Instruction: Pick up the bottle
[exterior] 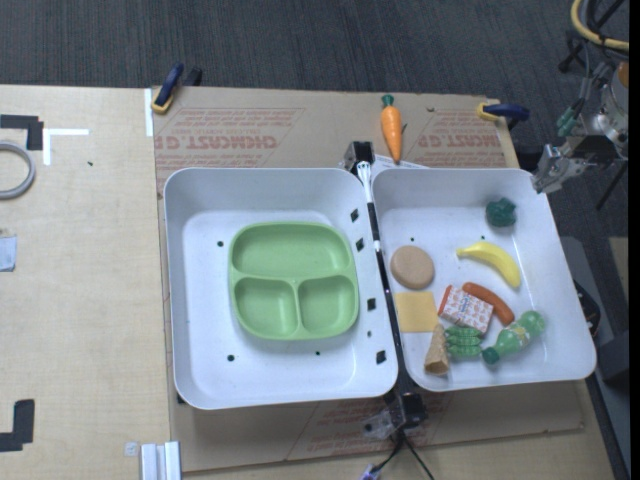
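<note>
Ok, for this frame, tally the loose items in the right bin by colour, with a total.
Green: 3, the bottle, a broccoli floret, a bean bunch
Yellow: 2, a banana, a cheese slice
Tan or brown: 2, a round cookie, a wedge
Red or orange: 2, a sausage, a red-and-white packet
Total: 9
</note>
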You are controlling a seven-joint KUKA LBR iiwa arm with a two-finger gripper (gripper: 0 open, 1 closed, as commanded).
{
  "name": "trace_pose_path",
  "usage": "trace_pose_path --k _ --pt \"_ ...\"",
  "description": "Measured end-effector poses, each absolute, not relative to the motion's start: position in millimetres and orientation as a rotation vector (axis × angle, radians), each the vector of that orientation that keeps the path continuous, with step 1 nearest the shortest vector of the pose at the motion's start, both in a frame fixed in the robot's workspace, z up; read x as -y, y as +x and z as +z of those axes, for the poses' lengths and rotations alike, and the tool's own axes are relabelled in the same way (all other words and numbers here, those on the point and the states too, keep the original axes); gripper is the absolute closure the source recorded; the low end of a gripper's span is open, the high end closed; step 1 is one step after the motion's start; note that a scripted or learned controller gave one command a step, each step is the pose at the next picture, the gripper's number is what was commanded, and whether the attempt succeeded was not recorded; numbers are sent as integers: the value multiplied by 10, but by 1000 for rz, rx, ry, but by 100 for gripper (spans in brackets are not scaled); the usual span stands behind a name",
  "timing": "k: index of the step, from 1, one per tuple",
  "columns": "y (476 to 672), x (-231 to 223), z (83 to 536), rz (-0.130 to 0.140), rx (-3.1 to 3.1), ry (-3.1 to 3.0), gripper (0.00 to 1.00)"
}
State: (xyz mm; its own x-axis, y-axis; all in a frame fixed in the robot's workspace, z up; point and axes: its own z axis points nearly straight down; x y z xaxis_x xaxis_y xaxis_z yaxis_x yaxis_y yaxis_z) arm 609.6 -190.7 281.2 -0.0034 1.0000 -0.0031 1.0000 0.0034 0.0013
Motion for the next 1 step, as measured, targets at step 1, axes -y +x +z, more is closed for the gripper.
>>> trace_pose_path --k 1 --pt "5861 2226 2379 -2 -2197 2244 100"
